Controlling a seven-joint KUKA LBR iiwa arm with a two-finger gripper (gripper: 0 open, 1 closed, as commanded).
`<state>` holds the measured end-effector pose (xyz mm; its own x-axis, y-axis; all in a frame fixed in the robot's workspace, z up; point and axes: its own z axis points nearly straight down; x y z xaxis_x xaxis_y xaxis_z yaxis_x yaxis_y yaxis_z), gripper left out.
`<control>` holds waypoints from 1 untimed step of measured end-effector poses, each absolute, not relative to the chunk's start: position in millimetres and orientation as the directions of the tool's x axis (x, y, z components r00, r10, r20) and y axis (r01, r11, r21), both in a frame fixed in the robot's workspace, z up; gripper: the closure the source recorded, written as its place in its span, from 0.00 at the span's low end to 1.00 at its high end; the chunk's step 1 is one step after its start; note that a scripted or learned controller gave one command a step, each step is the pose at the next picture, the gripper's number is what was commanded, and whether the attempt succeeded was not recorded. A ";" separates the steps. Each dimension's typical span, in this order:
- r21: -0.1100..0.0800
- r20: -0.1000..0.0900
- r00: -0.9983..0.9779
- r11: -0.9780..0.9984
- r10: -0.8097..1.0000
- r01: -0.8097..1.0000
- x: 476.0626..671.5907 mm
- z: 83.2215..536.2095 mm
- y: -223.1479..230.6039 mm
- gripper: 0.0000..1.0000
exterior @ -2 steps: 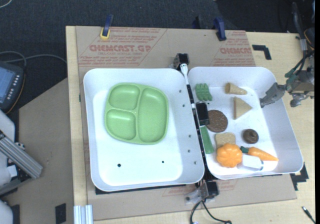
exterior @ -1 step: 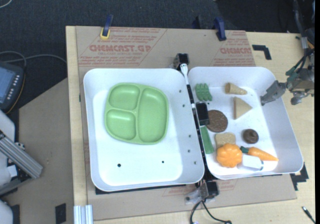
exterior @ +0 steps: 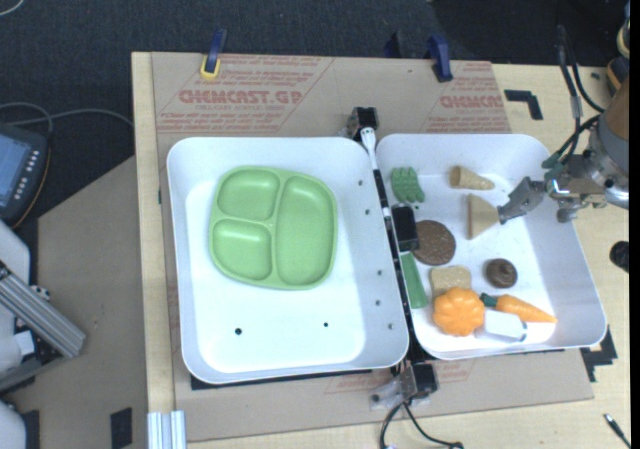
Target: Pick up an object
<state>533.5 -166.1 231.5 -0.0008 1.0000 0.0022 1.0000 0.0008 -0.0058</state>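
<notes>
Down at the near edge of the right bin (exterior: 575, 267) sit an orange pumpkin (exterior: 458, 311) and a carrot (exterior: 520, 308), side by side, a white piece (exterior: 506, 328) just beneath the carrot. Behind them, a tan cracker (exterior: 450, 278) touches the pumpkin, a brown cookie (exterior: 434, 242) lies beyond it, and a small chocolate donut (exterior: 501, 272) rests alone. A green stick (exterior: 414, 279) runs along the divider; a green ridged piece (exterior: 406, 184) sits at the far corner. Two cheese wedges (exterior: 476, 213) lie mid-bin and further back. Over that bin's right side hangs the gripper (exterior: 522, 201), close to the nearer wedge, nothing between its fingers; spread or closed, I cannot tell. Left bin (exterior: 200, 337) carries a green plate (exterior: 273, 227) with three compartments.
</notes>
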 end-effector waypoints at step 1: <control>-0.005 0.002 0.000 0.000 1.000 1.000 536.7 185.8 -172.2 0.00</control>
<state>536.7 -172.2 185.8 0.0001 1.0000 0.0017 1.0000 -0.0001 -0.0049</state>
